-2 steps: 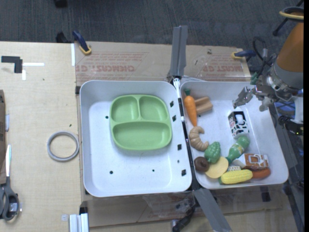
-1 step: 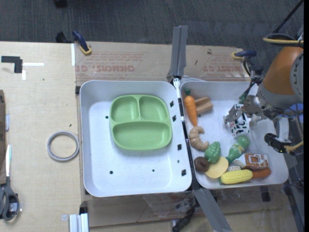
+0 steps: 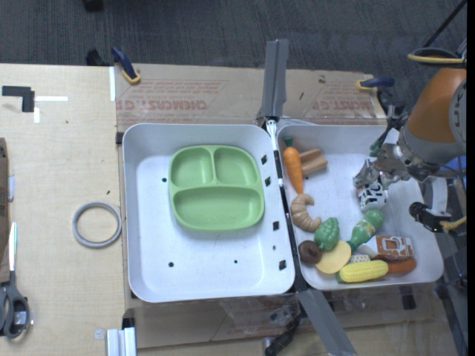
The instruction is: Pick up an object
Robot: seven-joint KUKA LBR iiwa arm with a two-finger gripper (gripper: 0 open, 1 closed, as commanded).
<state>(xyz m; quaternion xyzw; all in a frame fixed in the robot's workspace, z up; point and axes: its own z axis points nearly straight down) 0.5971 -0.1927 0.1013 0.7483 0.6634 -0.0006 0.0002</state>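
Hovering over the right bin [image 3: 338, 148], the end effector [image 3: 371, 180] sits just above a black-and-white toy [image 3: 372, 196]; can't tell if it's open/closed. Carrot [image 3: 294, 169] lies left of the toy, w/ corn cob [image 3: 363, 271] below.

**One fixed camera, high over the worktop**

A single camera looks down on the worktop [image 3: 59, 169] at a slant from above, far enough off to take in both white bins whole. The left bin [image 3: 141, 221] sits near the middle of the frame, and the right bin [image 3: 334, 143] lies toward the right side. Dark floor [image 3: 223, 13] fills the top strip, so the far edge of the worktop lies upward in the frame. The arm [image 3: 438, 117] enters from the right edge.
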